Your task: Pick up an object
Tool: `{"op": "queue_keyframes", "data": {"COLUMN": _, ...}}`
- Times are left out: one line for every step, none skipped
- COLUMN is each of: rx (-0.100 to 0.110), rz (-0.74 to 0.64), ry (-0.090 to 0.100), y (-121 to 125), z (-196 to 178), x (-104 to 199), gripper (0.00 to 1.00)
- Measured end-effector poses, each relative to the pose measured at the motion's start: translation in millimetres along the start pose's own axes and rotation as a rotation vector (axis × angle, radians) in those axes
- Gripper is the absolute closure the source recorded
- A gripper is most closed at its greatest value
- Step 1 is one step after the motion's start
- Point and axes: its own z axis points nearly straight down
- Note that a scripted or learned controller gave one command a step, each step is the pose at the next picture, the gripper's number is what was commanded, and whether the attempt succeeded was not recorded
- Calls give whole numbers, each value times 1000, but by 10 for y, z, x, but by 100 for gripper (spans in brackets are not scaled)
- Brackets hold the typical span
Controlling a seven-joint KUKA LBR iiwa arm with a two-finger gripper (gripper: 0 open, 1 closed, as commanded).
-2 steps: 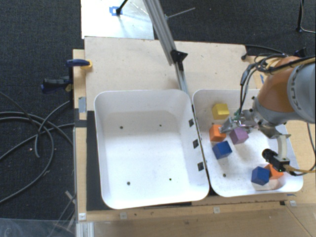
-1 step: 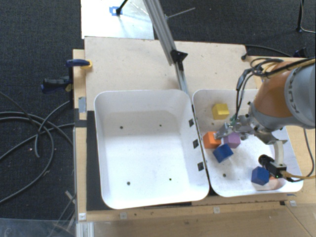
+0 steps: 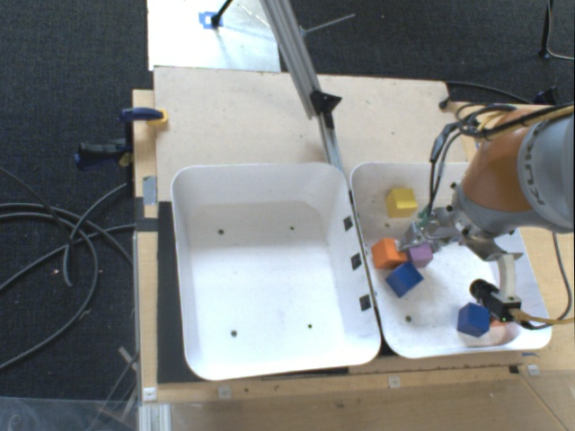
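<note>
Blocks: yellow block [image 3: 401, 201], orange block [image 3: 386, 253], purple block [image 3: 420, 256] and two blue ones lie loose in the right bin [image 3: 526, 272].
Claw [image 3: 422, 236]: low over the purple block, likely for grasping; opening cannot be told, nothing visibly held.

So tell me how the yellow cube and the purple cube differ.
The yellow cube looks larger than the purple cube. Yellow stands alone near the right bin's far wall; purple sits at the pincer, close beside the orange cube. Both are blocks in the right bin.
</note>
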Motion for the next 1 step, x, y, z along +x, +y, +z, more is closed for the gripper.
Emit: {"op": "queue_keyframes", "data": {"rx": 24, "rz": -8, "ry": 1, "y": 133, "z": -861, "x": 592, "gripper": 100}}
